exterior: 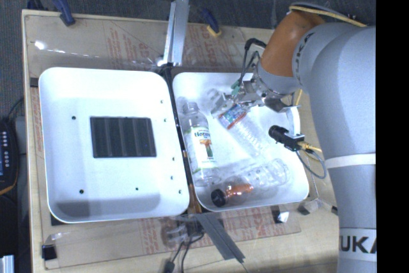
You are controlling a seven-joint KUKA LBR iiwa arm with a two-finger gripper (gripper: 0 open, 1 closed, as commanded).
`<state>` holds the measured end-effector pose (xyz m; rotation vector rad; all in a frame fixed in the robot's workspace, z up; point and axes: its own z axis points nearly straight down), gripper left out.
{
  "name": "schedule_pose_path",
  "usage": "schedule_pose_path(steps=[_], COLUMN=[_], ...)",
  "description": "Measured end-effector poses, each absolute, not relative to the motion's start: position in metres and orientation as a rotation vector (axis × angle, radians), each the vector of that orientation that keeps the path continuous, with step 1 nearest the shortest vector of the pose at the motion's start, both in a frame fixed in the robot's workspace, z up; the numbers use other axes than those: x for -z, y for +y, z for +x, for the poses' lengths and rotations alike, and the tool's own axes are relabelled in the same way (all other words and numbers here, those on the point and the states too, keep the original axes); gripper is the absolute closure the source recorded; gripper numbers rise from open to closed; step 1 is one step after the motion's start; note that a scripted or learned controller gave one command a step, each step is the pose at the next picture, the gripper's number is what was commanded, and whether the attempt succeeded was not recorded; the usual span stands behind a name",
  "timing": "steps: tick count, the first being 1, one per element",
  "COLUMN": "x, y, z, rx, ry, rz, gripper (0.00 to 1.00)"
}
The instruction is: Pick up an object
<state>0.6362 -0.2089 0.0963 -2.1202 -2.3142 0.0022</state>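
Target bottle: a clear plastic bottle with a red-and-blue label (235,115) lies tilted in the right bin, toward 12 o'clock of that bin, its clear body running down toward 4 o'clock.
Gripper: the gripper (245,91) sits low over the labelled end of that bottle, touching or just above it; whether it is spread or pinched I cannot tell, since the wrist hides the tips.
Hold: nothing can be seen caught in the gripper, so no grasp is confirmed.
Progress: judged from this, the reach into the bin is made; closing on a bottle and lifting it clear are left.
Other bottles: a clear bottle with a white label (200,137) lies along the bin's 9 o'clock wall; another clear bottle with an orange label and dark cap (246,185) lies along the 6 o'clock wall.
Right bin: white and shallow (300,185), holding all the bottles.
Left bin: at 9 o'clock of the right bin, white (64,137), with a dark ribbed rectangle (123,137) at its middle.
Arm: grey with an orange band (287,41), entering from 3 o'clock.
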Motion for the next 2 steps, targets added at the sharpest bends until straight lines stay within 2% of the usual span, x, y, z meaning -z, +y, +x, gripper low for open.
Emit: schedule_pose_path(steps=[1, 2], x=[-0.108, -0.204], y=[-0.208, -0.128], z=[0.637, 0.646], rx=[-0.002, 0.000], ry=[-2.319, -2.363], rz=[-2.117, -2.070], gripper=[1.00, 1.00])
